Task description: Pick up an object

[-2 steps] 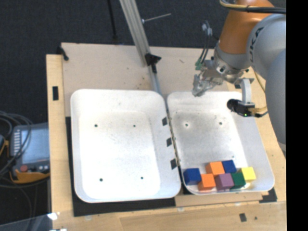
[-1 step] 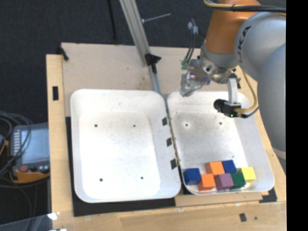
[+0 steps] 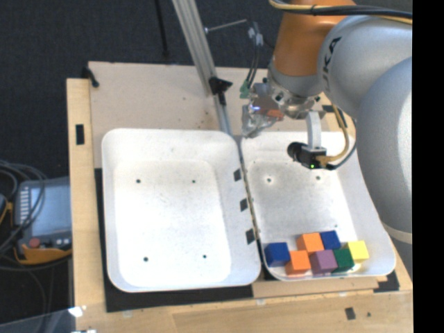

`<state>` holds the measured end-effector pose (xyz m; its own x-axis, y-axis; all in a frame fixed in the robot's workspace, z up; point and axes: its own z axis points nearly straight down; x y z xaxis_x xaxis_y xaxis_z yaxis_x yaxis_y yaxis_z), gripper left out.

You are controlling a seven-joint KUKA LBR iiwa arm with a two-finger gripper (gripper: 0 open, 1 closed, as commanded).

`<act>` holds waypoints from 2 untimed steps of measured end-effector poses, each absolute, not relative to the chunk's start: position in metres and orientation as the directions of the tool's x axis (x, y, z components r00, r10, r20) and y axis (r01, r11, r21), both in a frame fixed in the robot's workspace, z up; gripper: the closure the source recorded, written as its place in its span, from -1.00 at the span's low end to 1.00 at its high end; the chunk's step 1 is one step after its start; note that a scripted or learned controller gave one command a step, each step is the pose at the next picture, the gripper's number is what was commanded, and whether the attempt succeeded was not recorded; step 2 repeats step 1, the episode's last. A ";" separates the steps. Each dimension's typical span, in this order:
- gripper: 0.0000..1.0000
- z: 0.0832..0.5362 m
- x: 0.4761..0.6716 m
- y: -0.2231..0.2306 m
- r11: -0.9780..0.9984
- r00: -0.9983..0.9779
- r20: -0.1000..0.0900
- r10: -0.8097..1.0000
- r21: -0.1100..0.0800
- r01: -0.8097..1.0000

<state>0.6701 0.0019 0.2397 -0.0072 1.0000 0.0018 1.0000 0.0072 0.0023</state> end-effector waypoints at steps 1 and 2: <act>1.00 0.242 0.674 0.046 0.007 -0.007 0.001 1.000 0.002 1.000; 1.00 0.242 0.674 0.046 0.007 -0.007 0.001 1.000 0.002 1.000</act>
